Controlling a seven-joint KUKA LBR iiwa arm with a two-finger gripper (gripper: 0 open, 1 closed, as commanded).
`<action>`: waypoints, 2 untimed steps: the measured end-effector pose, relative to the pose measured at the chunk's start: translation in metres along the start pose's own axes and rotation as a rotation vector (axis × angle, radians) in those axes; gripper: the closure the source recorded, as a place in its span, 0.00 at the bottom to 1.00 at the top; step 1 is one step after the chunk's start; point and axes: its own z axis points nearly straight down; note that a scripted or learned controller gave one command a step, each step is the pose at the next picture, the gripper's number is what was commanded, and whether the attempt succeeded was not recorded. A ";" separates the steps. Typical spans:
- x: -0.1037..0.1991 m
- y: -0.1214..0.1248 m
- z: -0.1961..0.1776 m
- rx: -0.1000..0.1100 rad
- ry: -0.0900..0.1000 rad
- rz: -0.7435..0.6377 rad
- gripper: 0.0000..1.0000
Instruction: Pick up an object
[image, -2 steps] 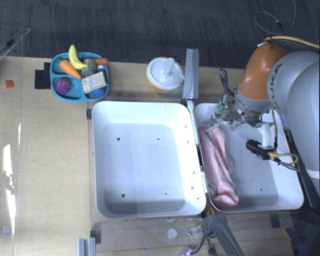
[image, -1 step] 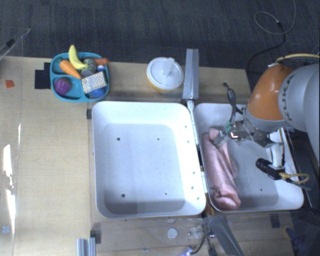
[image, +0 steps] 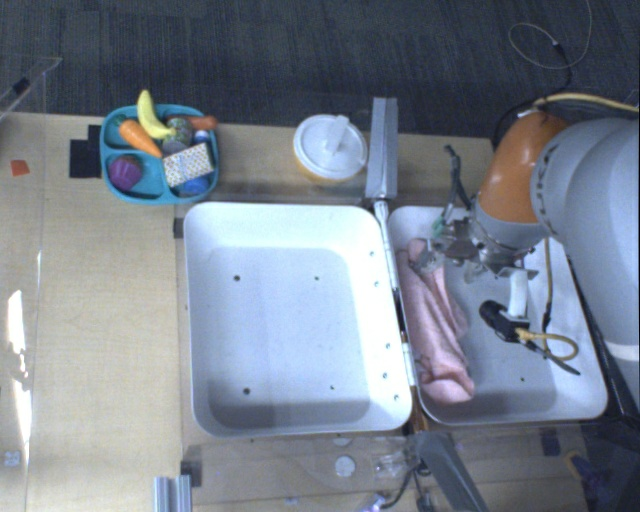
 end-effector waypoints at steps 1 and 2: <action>-0.017 -0.055 -0.002 -0.004 -0.002 -0.020 0.00; -0.024 -0.105 -0.003 -0.009 -0.002 -0.165 0.00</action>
